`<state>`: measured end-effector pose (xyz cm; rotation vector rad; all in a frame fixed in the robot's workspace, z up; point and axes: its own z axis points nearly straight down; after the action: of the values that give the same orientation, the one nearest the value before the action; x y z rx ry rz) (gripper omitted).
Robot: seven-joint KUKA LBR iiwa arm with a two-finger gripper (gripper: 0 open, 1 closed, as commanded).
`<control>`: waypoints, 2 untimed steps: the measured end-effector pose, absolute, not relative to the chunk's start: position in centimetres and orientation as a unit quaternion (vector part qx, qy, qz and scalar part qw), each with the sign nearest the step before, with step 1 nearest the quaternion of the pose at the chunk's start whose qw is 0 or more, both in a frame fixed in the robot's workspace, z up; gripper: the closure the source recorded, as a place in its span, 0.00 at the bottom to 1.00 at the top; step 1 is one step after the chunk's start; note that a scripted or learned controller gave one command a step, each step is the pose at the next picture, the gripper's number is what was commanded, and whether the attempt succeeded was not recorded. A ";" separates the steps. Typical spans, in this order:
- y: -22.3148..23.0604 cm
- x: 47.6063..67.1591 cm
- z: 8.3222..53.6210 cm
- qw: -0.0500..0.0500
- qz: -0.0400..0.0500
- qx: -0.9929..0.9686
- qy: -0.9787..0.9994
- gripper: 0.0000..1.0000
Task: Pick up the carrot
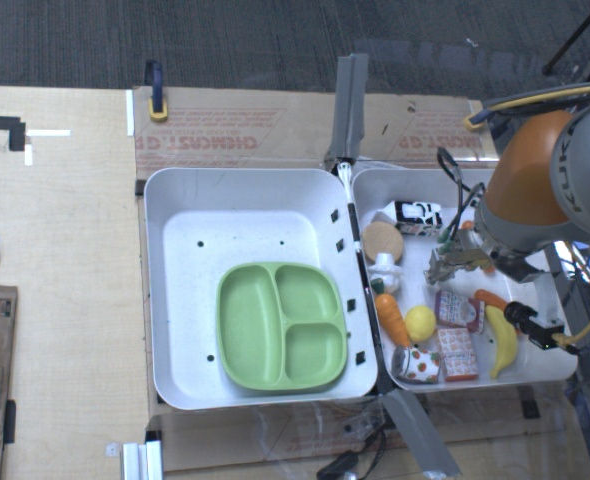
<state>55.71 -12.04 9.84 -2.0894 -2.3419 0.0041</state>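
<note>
Two bins. Left bin [175, 268] holds a green divided plate [282, 325]. Right of the plate, in the right bin [565, 366], the carrot [390, 318] lies by the near-left wall, long axis running away from the plate's edge, lemon [420, 322] touching. My claw [453, 260] hovers right of it; spread or not, can't tell.

Orange carrot [390, 317] lying flat, slightly slanted, near left wall of right bin [560, 368].

Two bins [165, 268] (one carrot [390, 318])
</note>
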 end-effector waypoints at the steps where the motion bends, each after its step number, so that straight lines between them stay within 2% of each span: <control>1: -10.0 51.9 20.1 0.001 0.001 -0.512 -0.859 1.00; 2: -10.0 51.9 20.1 0.001 0.000 -0.512 -0.859 0.00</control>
<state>51.93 -10.05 20.09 -1.6070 -2.6982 0.0015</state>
